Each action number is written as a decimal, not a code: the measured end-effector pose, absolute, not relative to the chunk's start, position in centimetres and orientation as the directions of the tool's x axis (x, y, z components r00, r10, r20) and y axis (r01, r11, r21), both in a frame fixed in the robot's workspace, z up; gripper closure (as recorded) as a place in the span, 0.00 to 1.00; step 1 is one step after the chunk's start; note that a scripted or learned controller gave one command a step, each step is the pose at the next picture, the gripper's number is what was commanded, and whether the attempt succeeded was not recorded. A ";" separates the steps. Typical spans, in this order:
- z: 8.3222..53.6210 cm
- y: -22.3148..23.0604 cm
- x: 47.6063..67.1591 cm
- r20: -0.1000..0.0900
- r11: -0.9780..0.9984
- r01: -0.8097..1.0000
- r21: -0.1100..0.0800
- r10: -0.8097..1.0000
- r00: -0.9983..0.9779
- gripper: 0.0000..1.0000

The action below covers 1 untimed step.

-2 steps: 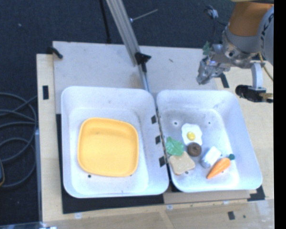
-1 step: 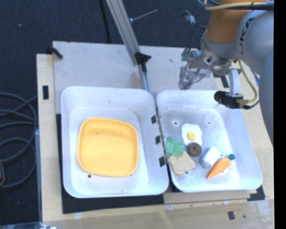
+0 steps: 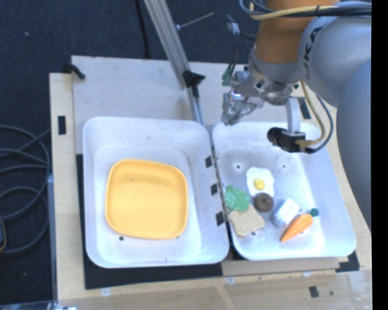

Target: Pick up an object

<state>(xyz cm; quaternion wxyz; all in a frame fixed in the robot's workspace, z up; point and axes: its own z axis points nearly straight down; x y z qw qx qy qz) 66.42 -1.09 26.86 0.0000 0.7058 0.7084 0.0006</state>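
The right bin [image 3: 323, 173] holds several small toy foods near its front: a fried egg [image 3: 260, 180], a brown round piece [image 3: 264, 203], a green leafy piece [image 3: 237, 199], a slice of toast [image 3: 246, 222], a white block [image 3: 287, 210] and an orange carrot [image 3: 297, 227]. My gripper [image 3: 233, 113] hangs over the back left corner of this bin, above its rim and well behind the foods. Nothing shows between its fingers. Its fingertips are small and dark against the bin edge.
The left bin [image 3: 97, 141] holds a yellow square plate [image 3: 146, 198]. A slanted metal pole [image 3: 171, 44] runs down to the gap between the bins at the back. Cables lie on the dark floor at the left.
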 end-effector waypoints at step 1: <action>25.7 4.8 66.0 0.001 0.004 1.000 0.000 1.000 -0.004 1.00</action>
